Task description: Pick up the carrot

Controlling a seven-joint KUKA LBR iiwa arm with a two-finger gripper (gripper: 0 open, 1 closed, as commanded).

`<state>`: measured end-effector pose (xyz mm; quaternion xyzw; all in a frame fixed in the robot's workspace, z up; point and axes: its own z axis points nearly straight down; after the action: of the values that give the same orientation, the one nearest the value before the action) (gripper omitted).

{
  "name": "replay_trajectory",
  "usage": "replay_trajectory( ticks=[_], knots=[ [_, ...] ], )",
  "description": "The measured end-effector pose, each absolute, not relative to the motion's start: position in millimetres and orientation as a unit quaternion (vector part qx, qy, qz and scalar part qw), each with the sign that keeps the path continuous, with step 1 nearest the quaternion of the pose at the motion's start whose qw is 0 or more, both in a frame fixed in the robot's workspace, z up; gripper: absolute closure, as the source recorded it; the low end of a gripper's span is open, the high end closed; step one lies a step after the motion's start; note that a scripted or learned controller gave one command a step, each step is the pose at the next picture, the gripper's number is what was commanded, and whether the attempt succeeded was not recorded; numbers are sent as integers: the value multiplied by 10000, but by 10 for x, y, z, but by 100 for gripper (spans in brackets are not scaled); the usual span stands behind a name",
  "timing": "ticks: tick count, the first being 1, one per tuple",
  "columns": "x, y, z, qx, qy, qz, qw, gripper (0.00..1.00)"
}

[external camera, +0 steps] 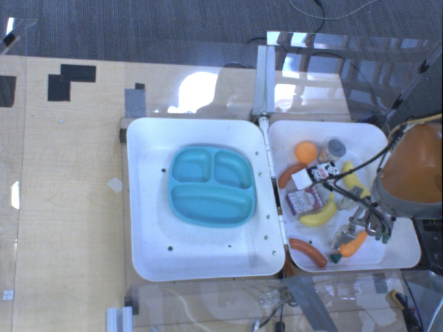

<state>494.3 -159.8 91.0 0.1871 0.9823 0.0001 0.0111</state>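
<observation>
Carrot point(354, 243) lies in the right bin point(408, 258), near its front edge beside a sausage point(307, 252). Gripper point(360, 223) hangs just above it; I cannot tell how its fingers stand.

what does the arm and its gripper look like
The arm shows a big rounded orange band over a grey body at the right edge. Thin black cables run from it across the right bin. The gripper is a small metal-grey assembly with dark parts.

A pale wood tabletop point(62, 185) carries a left white bin point(149, 185) touching a right white bin point(401, 254).
</observation>
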Motion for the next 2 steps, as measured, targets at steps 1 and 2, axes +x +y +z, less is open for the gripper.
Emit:
replay_trajectory(
  ticks=[1, 2],
  knots=[
    [5233, -1899, 903, 487, 9988, -11, 82, 0],
    [4977, -2046, 932, -735, 9971, -39, 164, 0]
  ],
)
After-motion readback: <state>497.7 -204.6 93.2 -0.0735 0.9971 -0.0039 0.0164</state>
